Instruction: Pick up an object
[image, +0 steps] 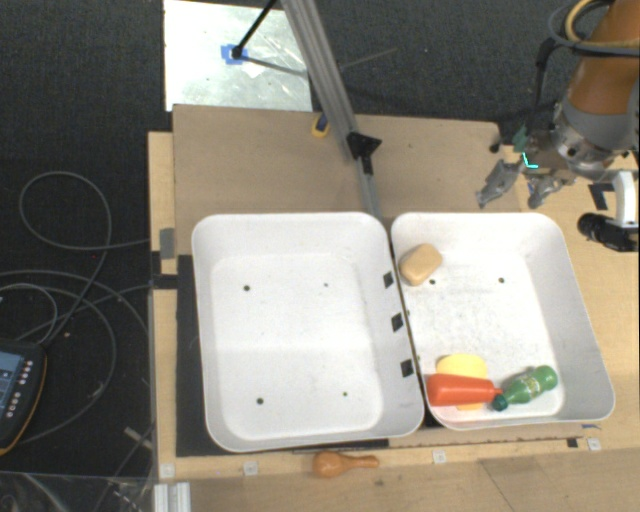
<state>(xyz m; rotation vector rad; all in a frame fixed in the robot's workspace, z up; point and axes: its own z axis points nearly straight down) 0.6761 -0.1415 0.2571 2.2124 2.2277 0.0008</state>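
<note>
— Bins first: the left bin (290, 330) and the right bin (520, 310) sit side by side on the bench. Where's the arm?

— Arm (600, 90) hangs past the right bin's far edge, its gripper (517, 187) spread apart, pinching nothing.

— And the objects?

— All in the right bin: orange carrot (460, 390) against the near wall, yellow piece (463, 366) touching it, green bottle (525, 386) just beside, tan block (420, 263) at the far left corner

Green bottle (526, 387), orange carrot (461, 390)
</note>
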